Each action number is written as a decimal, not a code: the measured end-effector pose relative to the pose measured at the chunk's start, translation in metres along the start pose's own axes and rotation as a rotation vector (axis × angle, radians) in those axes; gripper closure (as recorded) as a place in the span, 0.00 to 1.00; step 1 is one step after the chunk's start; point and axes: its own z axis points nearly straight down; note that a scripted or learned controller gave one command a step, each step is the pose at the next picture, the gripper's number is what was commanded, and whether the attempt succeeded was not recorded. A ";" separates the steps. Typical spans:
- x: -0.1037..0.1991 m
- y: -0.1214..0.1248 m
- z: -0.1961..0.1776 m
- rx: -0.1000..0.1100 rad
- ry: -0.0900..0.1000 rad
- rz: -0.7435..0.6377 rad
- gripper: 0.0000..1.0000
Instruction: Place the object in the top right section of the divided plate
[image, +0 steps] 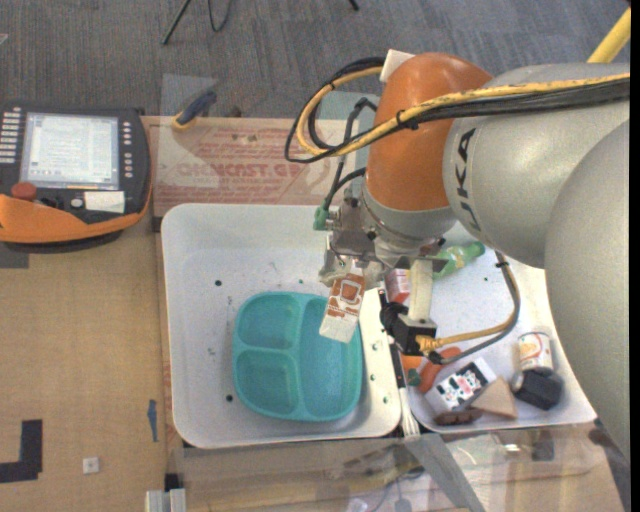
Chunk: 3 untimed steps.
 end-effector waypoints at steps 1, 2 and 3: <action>-0.035 0.001 -0.022 -0.002 0.005 0.324 1.00; 0.023 -0.066 0.058 0.002 0.005 0.437 1.00; 0.023 -0.065 0.049 0.003 0.005 0.438 1.00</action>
